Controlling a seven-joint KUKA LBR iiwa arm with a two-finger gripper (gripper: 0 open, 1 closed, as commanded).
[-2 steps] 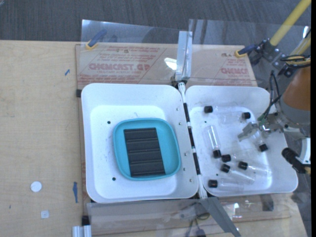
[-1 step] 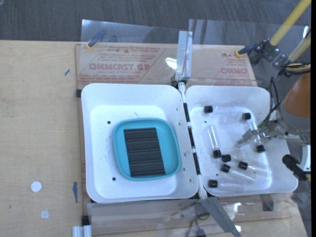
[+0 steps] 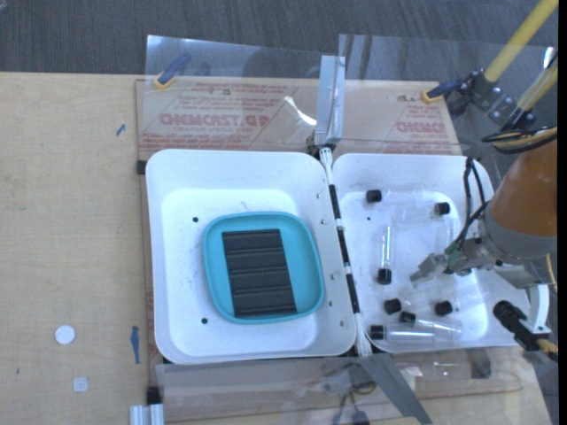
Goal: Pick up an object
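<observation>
desk (image 3: pixel 71 237): we see bare wood at frame left, with two small white discs (image 3: pixel 65 334) near the lower left.
vials, near row: a clear vial with black cap (image 3: pixel 416 330) lies flat along the lower edge of the right bin (image 3: pixel 354 237); loose black caps (image 3: pixel 392 306) sit just above it.
gripper (image 3: pixel 430 268): at mid-right of the frame, low over the right bin floor, tip pointing toward frame left. We see nothing between the jaws; whether they are spread or closed we cannot tell.
arm (image 3: pixel 523 206): grey body with orange band, entering from the right edge.
upright-lying vial (image 3: pixel 385 251): centre of the right bin, cap at its lower end, near the gripper tip but apart from it.
far vial (image 3: pixel 416 209): clear, black cap at its right end, upper part of the right bin.
left bin (image 3: pixel 177 193): holds a teal tray (image 3: pixel 217 264) with a dark ribbed block (image 3: pixel 259 273) in it.
step: we judge this as approach, no grasp yet.
next move: we'd line the jaws across one vial, likely the centre one, descend and close; clear round vials may roll or slip out.
</observation>
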